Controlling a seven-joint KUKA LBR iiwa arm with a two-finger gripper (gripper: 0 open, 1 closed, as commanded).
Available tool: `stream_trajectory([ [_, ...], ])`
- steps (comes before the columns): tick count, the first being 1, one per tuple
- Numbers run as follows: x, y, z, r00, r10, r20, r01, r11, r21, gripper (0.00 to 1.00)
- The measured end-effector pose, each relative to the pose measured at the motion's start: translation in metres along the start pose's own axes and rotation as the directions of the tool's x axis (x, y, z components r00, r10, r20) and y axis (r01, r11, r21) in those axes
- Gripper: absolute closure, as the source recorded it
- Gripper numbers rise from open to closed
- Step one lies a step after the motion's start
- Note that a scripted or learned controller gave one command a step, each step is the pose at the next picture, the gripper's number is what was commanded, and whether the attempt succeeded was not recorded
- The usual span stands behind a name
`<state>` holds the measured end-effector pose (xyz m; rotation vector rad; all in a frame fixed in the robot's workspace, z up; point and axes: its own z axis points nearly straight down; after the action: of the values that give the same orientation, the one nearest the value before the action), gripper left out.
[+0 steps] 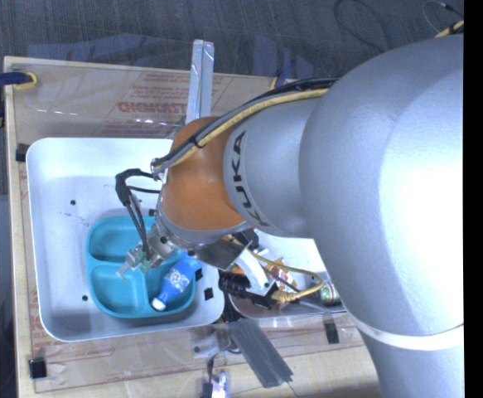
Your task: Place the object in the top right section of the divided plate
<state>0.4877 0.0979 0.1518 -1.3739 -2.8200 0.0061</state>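
Hovering my end effector (139, 261) over the blue divided plate (108, 293), I cannot tell its grip, while the blue bottle (175, 285) lies at four o'clock.

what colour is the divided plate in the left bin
Blue, a light turquoise blue; the divided plate shows in the camera view.

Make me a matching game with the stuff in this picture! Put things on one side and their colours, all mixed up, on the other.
Things:
1. divided plate
2. bin
3. band on the arm
4. clamp

Colours:
a. orange
b. blue and yellow
c. white
d. turquoise blue

Pairs: 1-d, 2-c, 3-a, 4-b
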Motion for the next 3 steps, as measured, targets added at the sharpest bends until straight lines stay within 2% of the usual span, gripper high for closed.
stream_trajectory([
  [1, 0.012, 0.099, -0.105, 0.955, -0.298, 0.005, 0.298, 0.955, -0.006, 1.0],
  [2, 0.039, 0.097, -0.139, 0.96, -0.28, 0.003, 0.28, 0.96, -0.004, 1.0],
  [3, 0.089, 0.054, -0.024, 0.942, -0.335, 0.002, 0.335, 0.942, 0.0, 1.0],
])
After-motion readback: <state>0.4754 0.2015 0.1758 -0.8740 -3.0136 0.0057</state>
